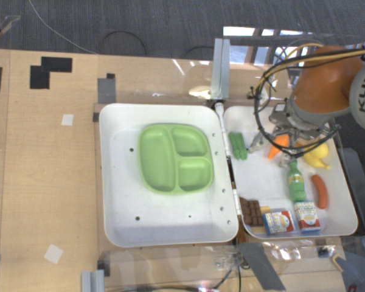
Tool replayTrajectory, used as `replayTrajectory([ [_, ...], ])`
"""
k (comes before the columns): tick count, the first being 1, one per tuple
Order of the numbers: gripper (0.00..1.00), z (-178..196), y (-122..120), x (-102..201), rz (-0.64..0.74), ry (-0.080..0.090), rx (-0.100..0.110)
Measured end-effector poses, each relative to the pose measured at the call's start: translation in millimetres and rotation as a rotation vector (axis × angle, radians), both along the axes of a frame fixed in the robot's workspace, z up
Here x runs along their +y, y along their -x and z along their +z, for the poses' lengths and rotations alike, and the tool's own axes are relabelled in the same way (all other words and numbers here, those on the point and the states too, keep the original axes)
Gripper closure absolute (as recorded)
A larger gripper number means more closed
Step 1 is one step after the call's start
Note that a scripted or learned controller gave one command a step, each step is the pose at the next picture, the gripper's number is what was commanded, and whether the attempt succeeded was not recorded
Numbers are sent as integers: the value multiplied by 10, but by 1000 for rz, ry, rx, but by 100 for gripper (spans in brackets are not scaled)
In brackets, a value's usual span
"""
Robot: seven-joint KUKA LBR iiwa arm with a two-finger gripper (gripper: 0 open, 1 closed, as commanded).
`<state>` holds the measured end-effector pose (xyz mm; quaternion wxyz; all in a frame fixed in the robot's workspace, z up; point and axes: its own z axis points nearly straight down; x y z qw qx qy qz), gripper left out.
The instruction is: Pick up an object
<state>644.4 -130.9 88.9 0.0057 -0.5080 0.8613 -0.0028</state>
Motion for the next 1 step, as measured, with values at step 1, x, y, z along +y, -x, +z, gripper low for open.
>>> replayTrajectory([
  [1, 100, 150, -39, 21, -3, -5, -13],
])
